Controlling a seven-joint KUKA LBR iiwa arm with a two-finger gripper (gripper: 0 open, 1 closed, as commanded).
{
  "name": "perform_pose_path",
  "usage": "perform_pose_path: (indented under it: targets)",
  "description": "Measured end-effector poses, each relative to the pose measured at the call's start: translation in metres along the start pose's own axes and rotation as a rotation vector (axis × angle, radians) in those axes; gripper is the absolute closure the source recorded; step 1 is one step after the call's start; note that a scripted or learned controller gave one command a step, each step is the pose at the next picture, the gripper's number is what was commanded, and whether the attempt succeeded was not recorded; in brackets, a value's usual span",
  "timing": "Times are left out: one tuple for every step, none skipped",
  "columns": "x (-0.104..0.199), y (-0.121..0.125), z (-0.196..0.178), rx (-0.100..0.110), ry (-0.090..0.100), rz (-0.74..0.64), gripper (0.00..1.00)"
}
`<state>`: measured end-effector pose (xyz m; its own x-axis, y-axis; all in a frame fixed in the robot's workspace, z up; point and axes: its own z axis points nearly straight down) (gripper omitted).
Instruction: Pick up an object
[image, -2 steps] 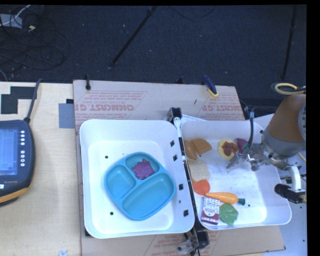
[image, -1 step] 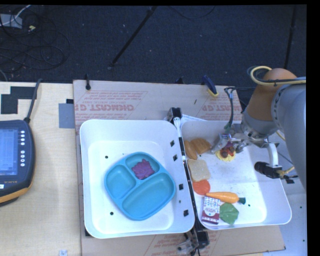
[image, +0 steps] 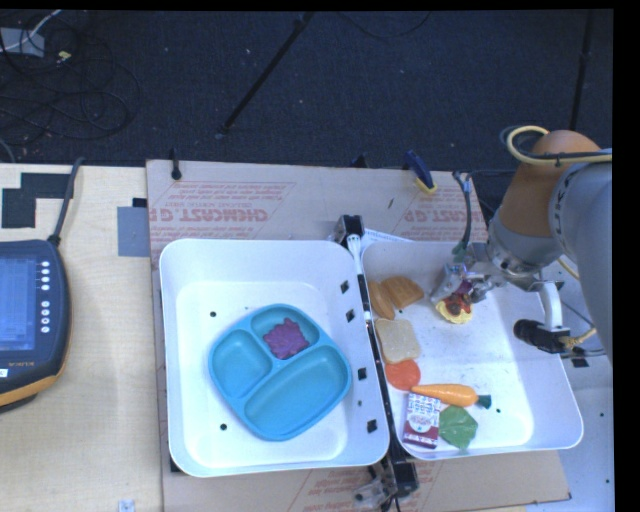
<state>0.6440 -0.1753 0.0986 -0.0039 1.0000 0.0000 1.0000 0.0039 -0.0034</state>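
While the end effector (image: 462, 291) sits low in the right bin (image: 545, 420), on a small red and yellow toy (image: 458, 307) at the far side, I cannot tell its opening. Poorly seated, the toy could slip out on lifting.

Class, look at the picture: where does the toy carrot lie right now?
The carrot lies in the right bin, toward its near edge, just above the green piece and right of the red slice.
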Motion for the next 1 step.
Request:
perform_pose_path:
  targets:
    - [0.0842, 0.0009, -0.055, -0.005, 0.002, -0.002, 1.0]
